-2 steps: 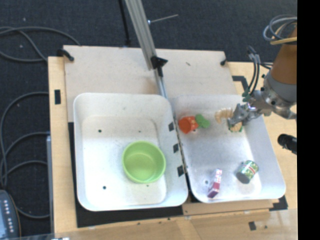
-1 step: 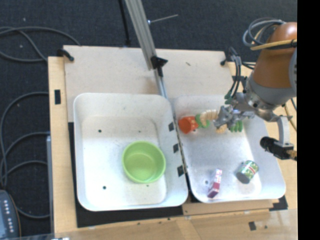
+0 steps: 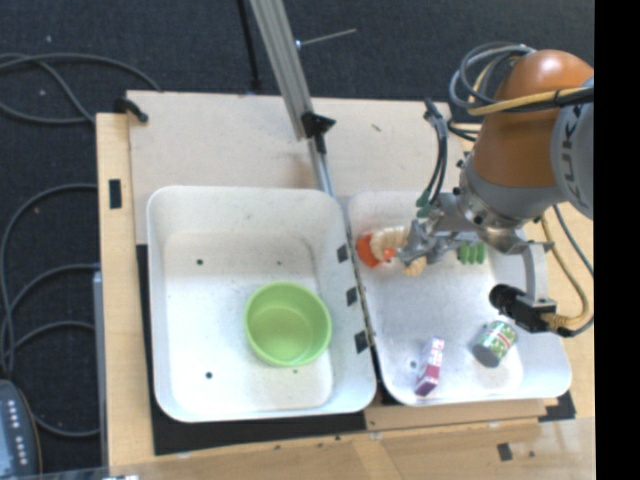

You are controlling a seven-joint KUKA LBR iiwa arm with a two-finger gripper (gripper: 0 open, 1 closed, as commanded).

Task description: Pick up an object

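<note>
Over the right bin (image 3: 545,368) the arm (image 3: 520,138) hung low, its gripper (image 3: 418,253) down near the bin's back-left part, close to the divider between the two bins. Whether that gripper was open or shut I could not tell; the metal there was a tangle from where I stood.

Just left of the gripper lay an orange and cream toy (image 3: 378,247), seemingly touching it or very nearly so (I could not make out any gap, nor see the toy clasped). Just right of the gripper, a small green piece (image 3: 471,254) sat partly under the wrist. Well toward the front from the gripper, a pink and white carton (image 3: 431,366) lay on the bin floor, and to its right a green and grey can (image 3: 496,342) lay tilted, beside a black fitting (image 3: 520,306) with a cable.

Far left of the gripper, across the divider, a green bowl (image 3: 289,323) stood upright in the left bin (image 3: 180,258), open side up, near that bin's front middle. A grey metal post (image 3: 285,53) slanted up behind both bins.
</note>
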